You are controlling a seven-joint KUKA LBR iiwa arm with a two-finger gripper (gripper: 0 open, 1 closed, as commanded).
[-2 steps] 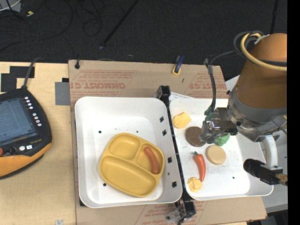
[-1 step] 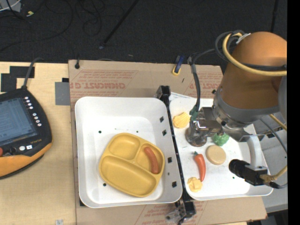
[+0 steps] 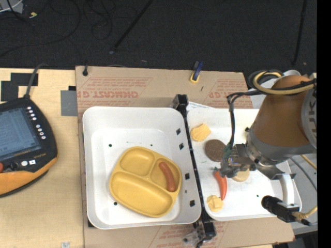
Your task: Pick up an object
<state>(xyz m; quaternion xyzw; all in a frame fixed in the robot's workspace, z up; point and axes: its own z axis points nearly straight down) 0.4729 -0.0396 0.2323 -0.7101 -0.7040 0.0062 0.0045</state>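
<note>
2 white bins sit side by side: the left bin [image 3: 98, 138] holds a yellow divided plate [image 3: 139, 190] with a sausage [image 3: 167, 175] in its 3 o'clock compartment. Over the right bin [image 3: 243, 211] the gripper [image 3: 231, 165] hangs low, and I can't tell how it's set. A red chili pepper [image 3: 222, 186] lies at its 7 o'clock, a brown disc [image 3: 214, 149] at 10, a yellow chunk [image 3: 200, 133] further up, and another yellow piece [image 3: 214, 203] at 7.
</note>
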